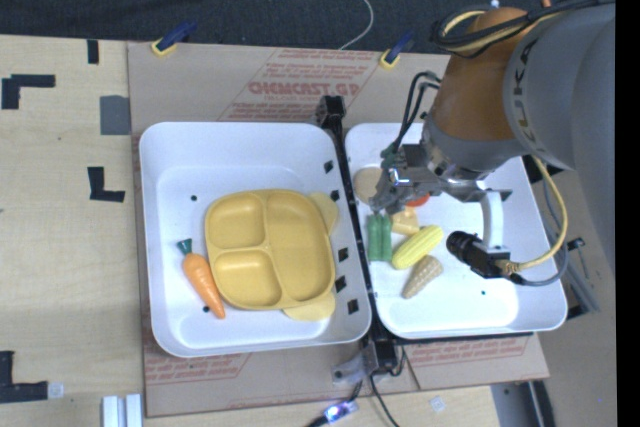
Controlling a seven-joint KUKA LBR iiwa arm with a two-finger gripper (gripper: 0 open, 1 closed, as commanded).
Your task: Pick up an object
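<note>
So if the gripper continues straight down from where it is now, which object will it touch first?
Probably the green toy, which lies just under the gripper in the right bin. Depth is unclear from this slant, so the yellow corn beside it is possible.

Even, fairly bright overhead light, soft short shadows beside the yellow divided tray, white bins near overexposed with mild glare, dark backdrop beyond the tray underlit, overall slightly soft focus, grainy, small toys right of the tray blurred

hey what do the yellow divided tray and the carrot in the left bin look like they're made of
Yellow divided tray: likely moulded plastic, with smooth rounded compartments, even colour and a soft sheen. Carrot: probably a plastic toy, uniformly bright orange with a green top; too small to be sure.
</note>
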